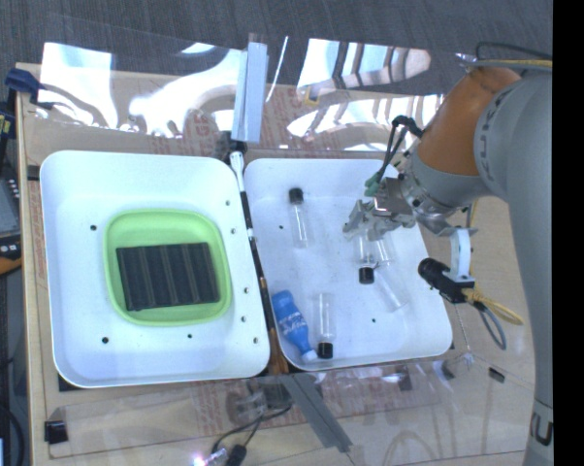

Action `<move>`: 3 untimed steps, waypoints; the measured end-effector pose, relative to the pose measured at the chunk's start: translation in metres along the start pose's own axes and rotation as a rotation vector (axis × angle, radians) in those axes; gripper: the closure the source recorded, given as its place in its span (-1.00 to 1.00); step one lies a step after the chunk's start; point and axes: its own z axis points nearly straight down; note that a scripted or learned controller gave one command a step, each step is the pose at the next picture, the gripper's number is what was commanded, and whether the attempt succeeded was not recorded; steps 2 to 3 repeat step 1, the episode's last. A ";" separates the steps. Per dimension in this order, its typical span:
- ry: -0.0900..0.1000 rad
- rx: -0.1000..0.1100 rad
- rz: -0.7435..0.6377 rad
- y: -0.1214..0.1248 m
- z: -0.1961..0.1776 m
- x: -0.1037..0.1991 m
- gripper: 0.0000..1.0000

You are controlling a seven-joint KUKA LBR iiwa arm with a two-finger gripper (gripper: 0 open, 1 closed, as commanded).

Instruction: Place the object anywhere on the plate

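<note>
Gripper (pixel 372 223) hovers above a clear vial (pixel 368 258); finger state cannot be told. Risk: the smooth vial rolls away before reaching the green plate (pixel 166 229).

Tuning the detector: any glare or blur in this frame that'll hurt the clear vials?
Camera view: strong window reflections on the shiny strip behind the bins; the right bin is evenly lit, with faint shadows. The clear vials nearly vanish against the white, and mostly their black caps stand out. The gripper looks slightly soft. The green plate and blue tube are sharp.
</note>
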 end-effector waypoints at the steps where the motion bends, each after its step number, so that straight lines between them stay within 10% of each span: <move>1: 0.000 0.000 0.000 0.000 0.000 0.000 -1.00; 3: 0.000 0.000 0.000 0.000 0.000 0.000 -1.00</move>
